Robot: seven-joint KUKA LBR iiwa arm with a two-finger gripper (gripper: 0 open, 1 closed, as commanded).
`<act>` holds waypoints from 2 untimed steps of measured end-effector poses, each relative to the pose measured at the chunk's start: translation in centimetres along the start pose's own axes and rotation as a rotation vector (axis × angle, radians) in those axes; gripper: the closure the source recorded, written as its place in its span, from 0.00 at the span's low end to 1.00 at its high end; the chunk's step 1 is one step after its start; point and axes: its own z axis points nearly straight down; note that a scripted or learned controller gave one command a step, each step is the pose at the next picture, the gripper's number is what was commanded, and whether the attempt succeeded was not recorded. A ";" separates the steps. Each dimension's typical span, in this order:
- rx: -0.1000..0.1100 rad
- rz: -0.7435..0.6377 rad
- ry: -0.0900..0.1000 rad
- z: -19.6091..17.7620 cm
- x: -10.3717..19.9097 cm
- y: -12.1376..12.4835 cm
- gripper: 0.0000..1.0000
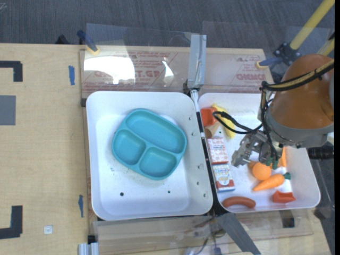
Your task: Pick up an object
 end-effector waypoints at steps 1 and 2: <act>0.007 -0.151 0.008 4.7 -5.4 -8.2 1.00; 0.005 -0.156 0.006 4.6 -5.4 -7.9 0.00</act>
